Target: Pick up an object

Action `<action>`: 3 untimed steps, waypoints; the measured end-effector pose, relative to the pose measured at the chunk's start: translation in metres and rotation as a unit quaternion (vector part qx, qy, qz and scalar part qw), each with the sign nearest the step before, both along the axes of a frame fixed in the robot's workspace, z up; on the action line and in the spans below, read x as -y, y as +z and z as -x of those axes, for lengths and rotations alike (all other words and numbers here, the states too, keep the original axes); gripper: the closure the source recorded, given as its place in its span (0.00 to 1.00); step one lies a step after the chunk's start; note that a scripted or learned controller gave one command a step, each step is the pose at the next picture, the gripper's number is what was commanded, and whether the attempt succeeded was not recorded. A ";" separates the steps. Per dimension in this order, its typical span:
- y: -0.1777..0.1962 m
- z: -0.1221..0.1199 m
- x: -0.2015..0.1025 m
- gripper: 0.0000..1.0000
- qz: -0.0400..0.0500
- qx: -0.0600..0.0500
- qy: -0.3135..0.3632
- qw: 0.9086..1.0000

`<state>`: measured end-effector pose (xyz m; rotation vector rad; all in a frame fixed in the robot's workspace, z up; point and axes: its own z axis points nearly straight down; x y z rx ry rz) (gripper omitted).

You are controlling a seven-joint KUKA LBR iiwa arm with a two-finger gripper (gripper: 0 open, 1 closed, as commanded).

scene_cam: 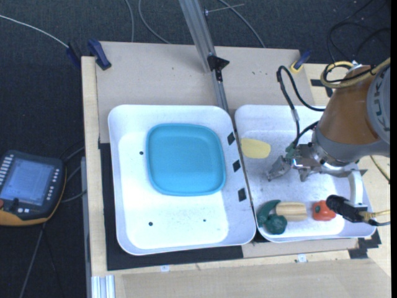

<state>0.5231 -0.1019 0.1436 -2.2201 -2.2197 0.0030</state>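
Bench [155, 73]: pale board top, blue clamps [99, 54] at rear corners; two shallow white bins side by side on black mat [108, 253]; left bin [124, 228] larger, right bin [260, 120] smaller, rims touching along centre; metal pole [198, 23] slanting over rear edge.

2 white bins [124, 135], 1 blue plate [186, 159], perhaps 4 small objects [255, 148].

Jaws [288, 167] hang spread in the right bin [273, 120], nothing between.
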 end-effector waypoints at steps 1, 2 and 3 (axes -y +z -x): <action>-0.050 0.001 0.000 0.00 0.000 0.000 0.000 1.000; -0.038 0.000 0.000 1.00 0.000 0.002 0.000 1.000; 0.022 -0.001 -0.008 1.00 0.000 0.004 0.001 1.000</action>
